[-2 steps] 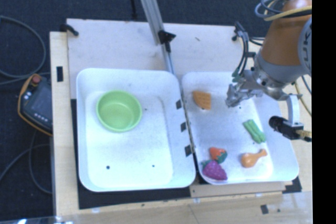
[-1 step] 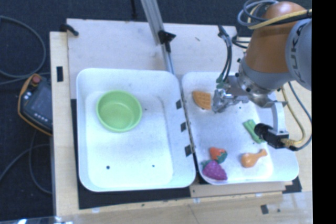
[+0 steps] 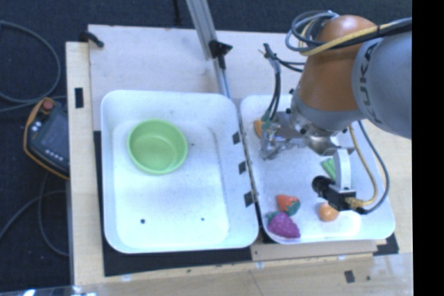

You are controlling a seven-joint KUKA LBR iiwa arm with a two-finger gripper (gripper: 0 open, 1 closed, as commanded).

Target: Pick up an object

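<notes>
Dark floor surrounded the table (image 3: 152,59). Beside the green bowl's (image 3: 157,145) bin, my gripper (image 3: 272,147) hung low over toy fruit; whether it was clenched, I cannot tell.

A purple grape bunch (image 3: 283,225), a strawberry (image 3: 287,203) and an orange fruit (image 3: 328,212) lie along the right bin's (image 3: 374,229) near edge.
</notes>
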